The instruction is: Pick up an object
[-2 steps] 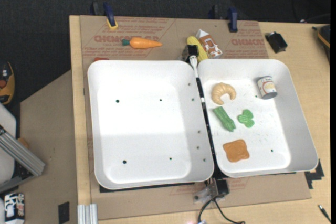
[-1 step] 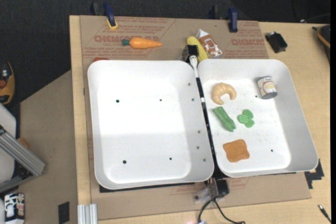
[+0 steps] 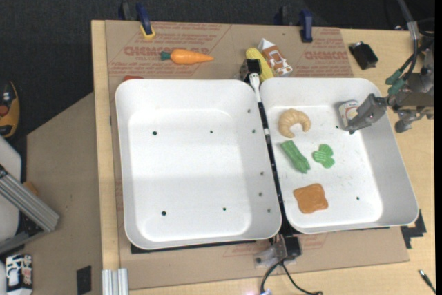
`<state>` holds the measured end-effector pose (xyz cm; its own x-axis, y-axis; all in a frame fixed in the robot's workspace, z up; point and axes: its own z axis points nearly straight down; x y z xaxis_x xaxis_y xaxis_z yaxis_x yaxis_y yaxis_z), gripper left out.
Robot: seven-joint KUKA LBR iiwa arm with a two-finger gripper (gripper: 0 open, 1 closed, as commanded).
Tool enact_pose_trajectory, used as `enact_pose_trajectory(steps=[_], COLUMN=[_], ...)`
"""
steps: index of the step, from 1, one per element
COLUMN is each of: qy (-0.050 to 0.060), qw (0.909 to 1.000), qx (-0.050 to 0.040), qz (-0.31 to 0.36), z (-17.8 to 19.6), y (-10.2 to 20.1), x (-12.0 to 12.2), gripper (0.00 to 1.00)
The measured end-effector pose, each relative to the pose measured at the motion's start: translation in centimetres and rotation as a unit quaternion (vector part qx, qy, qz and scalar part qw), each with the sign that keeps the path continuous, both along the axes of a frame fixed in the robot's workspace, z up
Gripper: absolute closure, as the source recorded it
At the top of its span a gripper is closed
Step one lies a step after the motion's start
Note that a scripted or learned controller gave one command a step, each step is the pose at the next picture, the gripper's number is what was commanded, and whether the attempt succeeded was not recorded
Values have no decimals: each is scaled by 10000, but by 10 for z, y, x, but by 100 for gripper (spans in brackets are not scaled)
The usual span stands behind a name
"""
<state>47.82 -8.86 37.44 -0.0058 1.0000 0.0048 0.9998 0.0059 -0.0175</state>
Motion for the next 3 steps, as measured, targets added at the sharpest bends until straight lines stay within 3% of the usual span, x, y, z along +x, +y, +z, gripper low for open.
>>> enact_pose_trajectory(steps=[1, 2, 3], qy=[-113, -196, -93], qw=[9999, 9998, 10000], qx=[-32, -33, -26], qz=[-26, -12, -26], z=[20, 170, 161], y=[-5, 21, 20], x=[2, 2, 1], gripper=[100, 100, 0])
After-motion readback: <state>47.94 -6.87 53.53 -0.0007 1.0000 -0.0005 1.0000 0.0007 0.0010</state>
